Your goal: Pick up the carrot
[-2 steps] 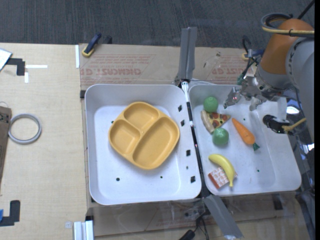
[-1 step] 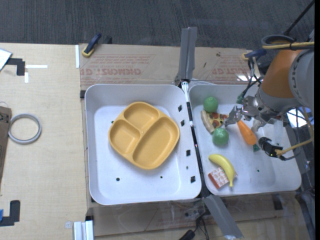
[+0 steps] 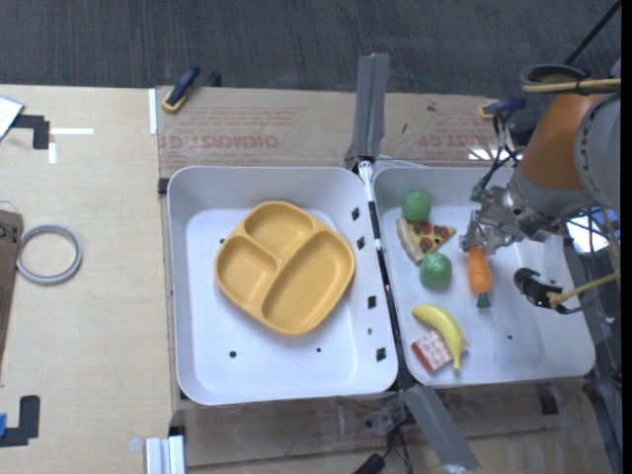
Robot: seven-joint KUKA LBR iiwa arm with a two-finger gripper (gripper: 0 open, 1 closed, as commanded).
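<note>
In the left white bin (image 3: pixel 188 294) a yellow plastic divided plate (image 3: pixel 284 265) is sitting untouched. In the right white bin (image 3: pixel 513 358), the orange carrot with its green tip (image 3: pixel 479 274) is lying near the middle, just beneath the grey two-finger gripper (image 3: pixel 483 237); whether it is clenched I cannot tell, so the lift is looking not yet done.

Single fixed camera overhead, angled down toward 12 o'clock at middling range, taking in both white bins (image 3: pixel 188 265), with arm (image 3: pixel 568 141) entering from 3 o'clock.

The grey arm (image 3: pixel 578 156) reaches in from the right, its pincer (image 3: pixel 481 239) pointed downward.
</note>
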